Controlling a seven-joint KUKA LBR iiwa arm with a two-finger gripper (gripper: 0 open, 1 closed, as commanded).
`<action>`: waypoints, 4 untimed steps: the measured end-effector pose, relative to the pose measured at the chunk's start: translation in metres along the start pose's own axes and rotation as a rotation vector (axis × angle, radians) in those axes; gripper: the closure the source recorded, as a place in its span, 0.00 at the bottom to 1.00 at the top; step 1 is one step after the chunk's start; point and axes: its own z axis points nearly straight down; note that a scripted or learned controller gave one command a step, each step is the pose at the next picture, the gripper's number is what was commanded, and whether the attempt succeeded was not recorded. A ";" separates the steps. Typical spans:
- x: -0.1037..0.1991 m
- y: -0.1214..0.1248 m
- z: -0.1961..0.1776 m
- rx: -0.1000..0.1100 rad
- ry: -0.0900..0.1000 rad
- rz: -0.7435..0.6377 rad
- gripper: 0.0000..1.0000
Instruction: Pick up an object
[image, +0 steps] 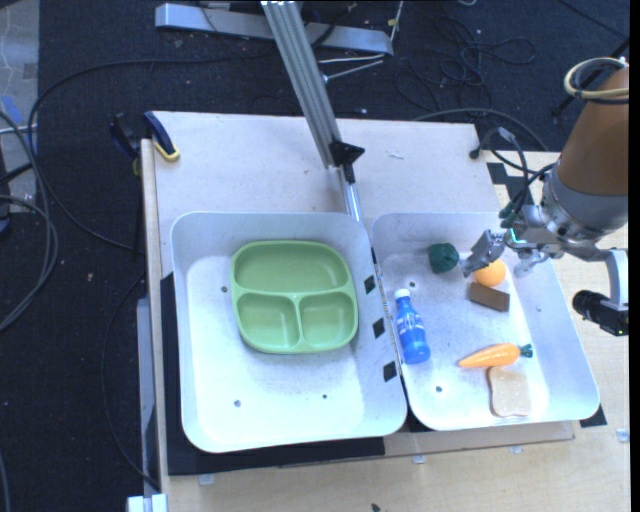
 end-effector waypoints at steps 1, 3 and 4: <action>0.000 0.001 -0.001 -0.002 0.000 0.000 0.00; 0.012 -0.007 0.110 0.002 0.000 0.002 0.00; 0.012 -0.007 0.151 -0.005 -0.004 0.002 0.00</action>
